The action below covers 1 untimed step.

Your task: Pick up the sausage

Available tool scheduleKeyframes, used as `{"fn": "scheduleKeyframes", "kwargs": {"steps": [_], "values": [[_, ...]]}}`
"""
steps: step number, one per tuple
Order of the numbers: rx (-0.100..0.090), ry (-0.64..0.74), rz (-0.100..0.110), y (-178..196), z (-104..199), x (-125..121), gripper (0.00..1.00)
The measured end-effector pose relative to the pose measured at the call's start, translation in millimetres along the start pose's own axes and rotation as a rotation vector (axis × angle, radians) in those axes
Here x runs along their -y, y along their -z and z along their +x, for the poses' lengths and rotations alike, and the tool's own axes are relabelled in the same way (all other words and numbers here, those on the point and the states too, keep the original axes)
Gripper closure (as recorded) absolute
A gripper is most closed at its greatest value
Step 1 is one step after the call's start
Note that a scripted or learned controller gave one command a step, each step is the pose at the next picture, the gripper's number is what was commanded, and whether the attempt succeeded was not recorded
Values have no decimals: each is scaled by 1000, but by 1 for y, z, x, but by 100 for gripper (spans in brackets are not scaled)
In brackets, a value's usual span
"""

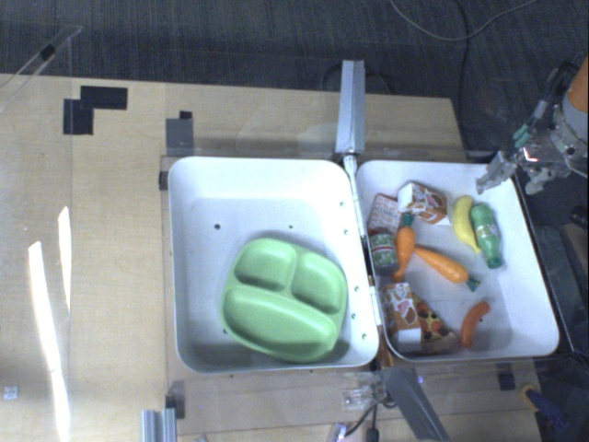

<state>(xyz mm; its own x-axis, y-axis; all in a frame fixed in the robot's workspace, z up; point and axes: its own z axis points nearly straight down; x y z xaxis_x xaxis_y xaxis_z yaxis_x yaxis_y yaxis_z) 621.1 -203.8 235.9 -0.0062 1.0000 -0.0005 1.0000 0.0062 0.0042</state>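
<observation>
Claw [513,171] hovers at the far right rim of the right bin [543,288], fingers spread apart, nothing between them. Sausage [474,322] lies well below the claw, near the bin's front edge, just right of a snack packet [419,319].

Left bin [184,247] is holding a green tray [285,297], three compartments, sitting toward the front. Right bin [538,284] is holding clutter: two carrots [444,265] lying crossed near the middle, a banana [463,223] lying just beside a green bottle [485,233], small cartons [421,203] sitting at the back, a printed box [416,317] lying at the front. A cable [460,26] is looping over the floor behind.
</observation>
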Motion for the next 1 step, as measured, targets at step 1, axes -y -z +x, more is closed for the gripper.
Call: {"fn": "scheduleKeyframes", "kwargs": {"steps": [1], "values": [[0,22,1,-62,-1,58,0]]}}
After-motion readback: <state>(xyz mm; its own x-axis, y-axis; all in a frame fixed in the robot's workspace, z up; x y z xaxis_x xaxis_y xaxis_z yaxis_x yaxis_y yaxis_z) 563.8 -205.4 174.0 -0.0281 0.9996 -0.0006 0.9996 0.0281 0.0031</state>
